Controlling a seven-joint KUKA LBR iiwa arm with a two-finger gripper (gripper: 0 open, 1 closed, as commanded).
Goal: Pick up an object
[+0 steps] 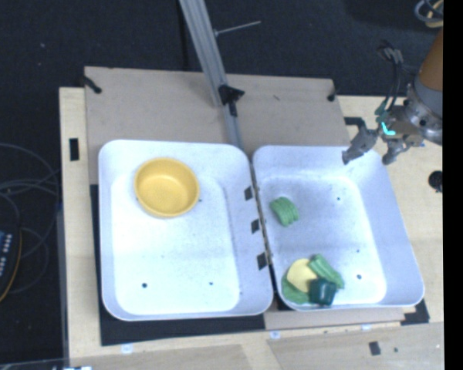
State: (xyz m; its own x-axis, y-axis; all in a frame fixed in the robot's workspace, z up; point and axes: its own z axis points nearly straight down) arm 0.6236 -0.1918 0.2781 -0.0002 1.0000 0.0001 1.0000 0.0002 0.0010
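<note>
White bins on the counter (309,99): the pincer (373,149) hung splayed wide and held nothing, over the right bin's (370,206) far right corner. You had no pick yet; everything was left. Green piece (284,211) lay mid-bin, a yellow-green cluster (312,280) near edge, yellow bowl (167,187) left bin. No readable writing.

The arm (428,91) shows an orange band above a grey metal wrist with a rounded housing. A small teal-green light glows on the wrist's left face. Thin dark cables loop up from the wrist. The gripper (374,151) is grey, with two slim dark-tipped fingers (353,149) splayed apart.
</note>
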